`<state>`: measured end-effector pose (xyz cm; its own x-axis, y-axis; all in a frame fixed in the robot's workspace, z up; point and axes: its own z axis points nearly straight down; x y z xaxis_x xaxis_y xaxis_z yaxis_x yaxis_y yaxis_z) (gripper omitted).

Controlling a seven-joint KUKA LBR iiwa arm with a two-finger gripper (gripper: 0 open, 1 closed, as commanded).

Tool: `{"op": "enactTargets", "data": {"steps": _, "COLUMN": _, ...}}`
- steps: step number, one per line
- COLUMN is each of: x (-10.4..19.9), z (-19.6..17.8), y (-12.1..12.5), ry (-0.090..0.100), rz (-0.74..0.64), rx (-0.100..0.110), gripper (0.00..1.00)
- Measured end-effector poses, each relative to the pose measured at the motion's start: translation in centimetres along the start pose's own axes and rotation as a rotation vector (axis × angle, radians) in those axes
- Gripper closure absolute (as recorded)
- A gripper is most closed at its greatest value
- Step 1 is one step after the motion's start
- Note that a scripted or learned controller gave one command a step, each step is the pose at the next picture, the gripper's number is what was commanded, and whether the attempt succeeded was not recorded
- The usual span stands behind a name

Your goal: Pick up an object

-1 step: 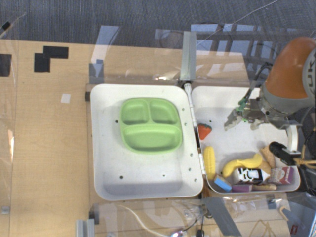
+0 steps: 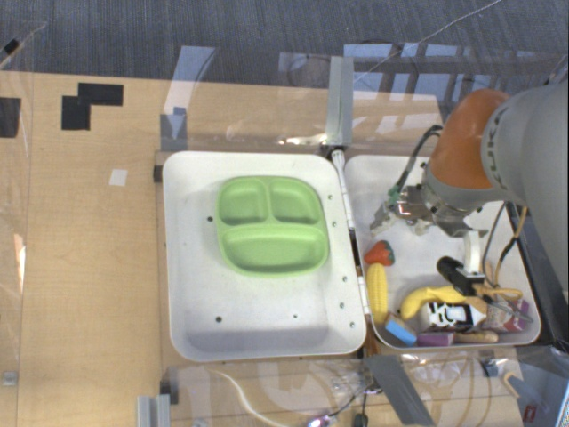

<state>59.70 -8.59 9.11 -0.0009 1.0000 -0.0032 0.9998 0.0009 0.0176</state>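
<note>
We are noting small toys heaped at the right bin's [image 2: 356, 185] near edge: glossy yellow banana [image 2: 425, 299], corn cob [image 2: 378, 292], red strawberry [image 2: 380, 253]. Gripper [image 2: 397, 208] is hovering above; finger state indiscernible. Left bin [image 2: 187, 327] is holding a green sectioned plate [image 2: 271, 224].

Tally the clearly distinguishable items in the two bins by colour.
Green: 1, divided plate
Red: 1, strawberry
Yellow: 2, corn cob and banana
Blue: 1, small block
Total: 5; the jumble in the right bin's corner is too cluttered to sort.
</note>
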Motion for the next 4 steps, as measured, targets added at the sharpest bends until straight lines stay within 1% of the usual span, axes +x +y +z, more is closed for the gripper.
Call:
{"op": "enactTargets", "data": {"steps": 1, "x": -0.7, "z": -0.1, "y": -3.5, "ry": 0.002, "rz": -0.018, "rx": -0.001, "gripper": 0.00}}
{"op": "enactTargets", "data": {"steps": 2, "x": -0.3, "z": -0.2, "y": -5.3, "ry": 0.000, "rz": -0.081, "rx": -0.006, "gripper": 0.00}}
{"op": "enactTargets", "data": {"steps": 3, "x": -0.1, "z": -0.2, "y": -5.2, "ry": -0.002, "rz": -0.126, "rx": -0.006, "gripper": 0.00}}
{"op": "enactTargets", "data": {"steps": 4, "x": -0.4, "z": -0.1, "y": -4.6, "ry": 0.005, "rz": -0.115, "rx": 0.003, "gripper": 0.00}}
